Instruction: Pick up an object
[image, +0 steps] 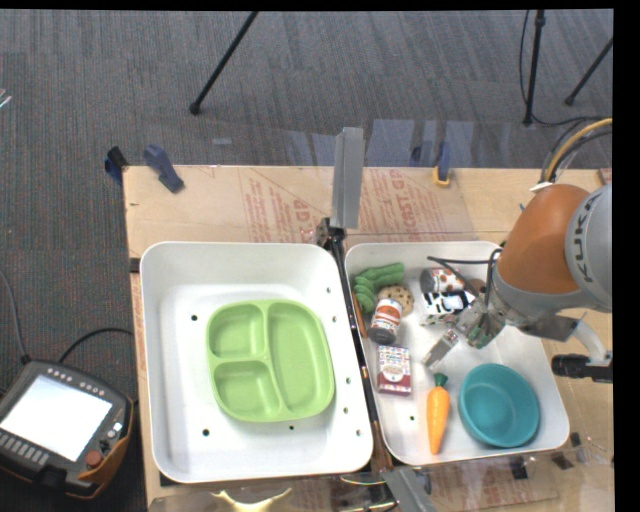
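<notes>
In the camera view the gripper (452, 342) hangs low in the right bin (400, 448); whether it is apart or together cannot be told. Just beside it, up-left, lies a black-and-white cow toy (440, 293). Left of it stand a small can (385, 321) and a red box (394, 369); below, a carrot (437, 416) and a teal bowl (499, 404)

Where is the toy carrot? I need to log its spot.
The carrot lies in the right bin, near its front edge, just left of the teal bowl and right of the small red box.
</notes>
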